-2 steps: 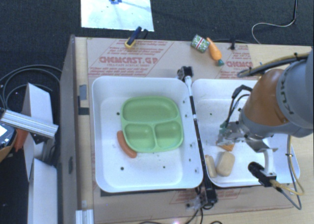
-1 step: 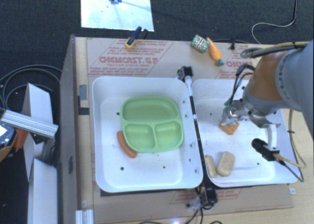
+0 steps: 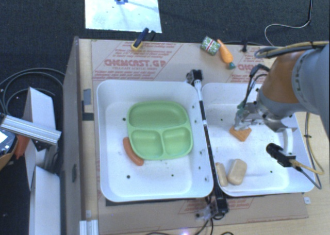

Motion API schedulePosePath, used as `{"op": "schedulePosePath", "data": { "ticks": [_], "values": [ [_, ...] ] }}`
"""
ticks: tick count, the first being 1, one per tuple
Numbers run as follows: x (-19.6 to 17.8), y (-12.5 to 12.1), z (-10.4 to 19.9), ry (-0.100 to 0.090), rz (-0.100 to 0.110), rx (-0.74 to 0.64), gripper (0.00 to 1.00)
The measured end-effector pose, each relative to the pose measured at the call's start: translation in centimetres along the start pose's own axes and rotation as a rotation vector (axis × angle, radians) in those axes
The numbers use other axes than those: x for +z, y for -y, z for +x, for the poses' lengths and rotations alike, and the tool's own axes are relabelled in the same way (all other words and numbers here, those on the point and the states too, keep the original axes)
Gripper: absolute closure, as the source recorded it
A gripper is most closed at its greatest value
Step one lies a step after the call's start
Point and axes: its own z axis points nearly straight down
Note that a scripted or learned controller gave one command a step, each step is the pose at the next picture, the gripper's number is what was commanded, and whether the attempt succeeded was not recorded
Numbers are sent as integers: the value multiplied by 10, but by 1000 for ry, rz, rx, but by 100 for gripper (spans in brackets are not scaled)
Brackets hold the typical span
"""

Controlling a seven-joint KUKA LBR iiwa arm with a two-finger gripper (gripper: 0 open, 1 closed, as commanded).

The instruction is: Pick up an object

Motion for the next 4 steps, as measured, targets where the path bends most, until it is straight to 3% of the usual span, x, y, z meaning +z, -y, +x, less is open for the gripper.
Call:
{"op": "schedulePosePath", "data": {
  "ticks": [1,2,3,4],
  "values": [
    [0,0,0,0,0,0,0],
    [17,4,1,6,-1,3,0],
    [6,3,1,7,-5,2,100],
    [-88,31,-44,-1,15,5,100]
  ]
}}
